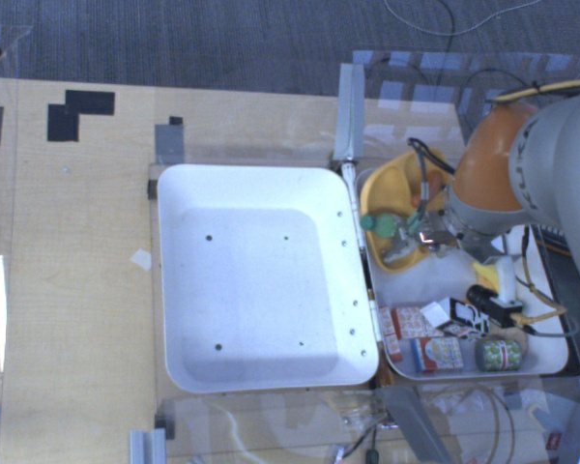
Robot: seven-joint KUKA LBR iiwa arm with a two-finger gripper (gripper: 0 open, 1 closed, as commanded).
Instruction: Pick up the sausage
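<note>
Tabletop (77,259), pale wood, black tape marks (77,112) at the far left. Nothing there concerns you.

Left bin (251,259): white floor with a few dark specks.

Right bin (551,361): everything is crowded in here. A yellow bowl (387,196) sits at the far end with a small green object (379,223) at its near lip. The hand (411,245) is low over that spot, just beside the green object. You cannot tell how far open it is, nor whether it has hold of anything (glare and cabling clutter it).

Along the near wall are a printed carton (437,353), then a green can (500,355). Just behind the can lies a short brownish stub (510,334), your likeliest sausage, though it is too small to be sure. It is well apart from the hand and partly tucked under the arm (551,162).

Handling, as a guess: light, rounded, probably smooth toy plastic or rubber, so it will roll and may squirt out of a pinch. Take it across the middle of its length, square to the long axis, not at a tapered end. The can touching it leaves little room on the near side.
</note>
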